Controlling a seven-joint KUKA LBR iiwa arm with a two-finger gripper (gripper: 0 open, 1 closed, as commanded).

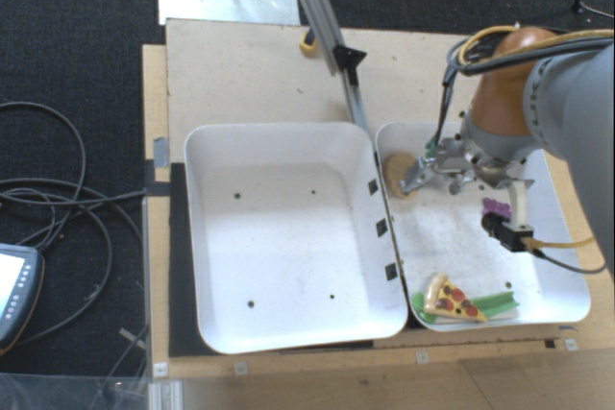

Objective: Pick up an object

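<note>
Jaws, spread or closed I cannot tell, hover in the right bin (567, 226) beside a tan cookie (395, 172), far from the pizza slice (452, 300).

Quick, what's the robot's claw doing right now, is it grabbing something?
Gripper: low in the right white bin, next to the round tan cookie-like piece; whether it is open, closed or holding anything cannot be told.

Smooth white plastic bins (288, 144)
</note>
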